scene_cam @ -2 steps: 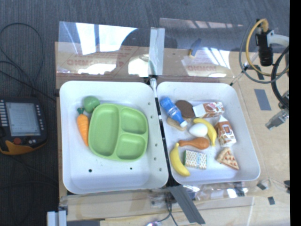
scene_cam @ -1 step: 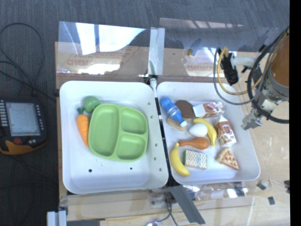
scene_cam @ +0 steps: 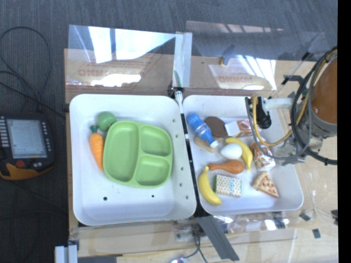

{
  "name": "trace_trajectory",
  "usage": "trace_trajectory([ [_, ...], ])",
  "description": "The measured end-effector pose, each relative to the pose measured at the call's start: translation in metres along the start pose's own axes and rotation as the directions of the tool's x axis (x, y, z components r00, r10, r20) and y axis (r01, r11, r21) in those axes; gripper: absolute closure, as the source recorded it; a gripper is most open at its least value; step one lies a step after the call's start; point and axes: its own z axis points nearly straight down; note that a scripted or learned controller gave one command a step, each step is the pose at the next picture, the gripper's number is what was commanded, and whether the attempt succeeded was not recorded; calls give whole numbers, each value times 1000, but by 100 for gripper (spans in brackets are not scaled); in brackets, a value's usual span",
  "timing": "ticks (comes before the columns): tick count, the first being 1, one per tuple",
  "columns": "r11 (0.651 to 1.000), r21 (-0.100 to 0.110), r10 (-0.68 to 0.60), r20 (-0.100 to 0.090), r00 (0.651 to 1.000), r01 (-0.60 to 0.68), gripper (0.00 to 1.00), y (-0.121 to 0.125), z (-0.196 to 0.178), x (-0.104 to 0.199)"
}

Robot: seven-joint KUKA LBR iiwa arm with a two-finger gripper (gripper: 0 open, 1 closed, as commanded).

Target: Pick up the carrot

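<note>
Pincer [scene_cam: 258, 147] sits low over right bin [scene_cam: 290, 201], near its right side, amid cables; whether it is open or closed cannot be told, nothing seen held. Arm [scene_cam: 323, 100] comes in from the right edge, orange band visible.

Carrot [scene_cam: 96, 148] lies in left bin [scene_cam: 131, 210], at the left side, lengthwise, touching the left edge of the green divided plate [scene_cam: 137, 153]. Green round thing [scene_cam: 106, 119] just above the carrot top, against plate corner.

Right bin: blue bottle [scene_cam: 198, 126] upper left, brown item [scene_cam: 218, 126] beside it, white egg [scene_cam: 231, 150], banana [scene_cam: 242, 150] just right of the egg, drumstick [scene_cam: 227, 167] below, second banana [scene_cam: 207, 186] lower left, cracker packet [scene_cam: 227, 186] next to it, pizza slice [scene_cam: 265, 185] lower right.

Carrot is well apart from pincer, in the other bin. Control pendant [scene_cam: 24, 144] on the floor, left of bench [scene_cam: 77, 70].
</note>
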Motion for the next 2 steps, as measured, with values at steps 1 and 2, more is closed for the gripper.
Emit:
trace_trajectory([
  [1, 997, 0, 79, -9, 997, -79, 100, 41, -77, 69],
  [2, 1000, 5, -18, 6, 1000, 18, 100, 35, 22, 90],
])
